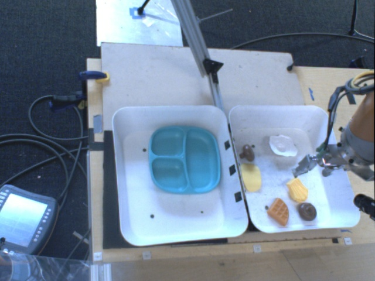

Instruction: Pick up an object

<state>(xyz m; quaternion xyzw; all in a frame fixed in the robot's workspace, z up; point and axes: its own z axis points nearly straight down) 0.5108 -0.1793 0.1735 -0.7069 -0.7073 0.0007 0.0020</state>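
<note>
You see the gripper [304, 165] above the right bin [337, 215], near its right wall; I cannot tell its state. The yellow piece [297, 189] lies just below, apart from it.

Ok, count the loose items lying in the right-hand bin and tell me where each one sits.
5. Brown piece by the left wall, yellow piece below it, white piece near the middle, yellow-orange piece under the gripper, waffle and dark round piece at the front. The arm may hide more.
</note>
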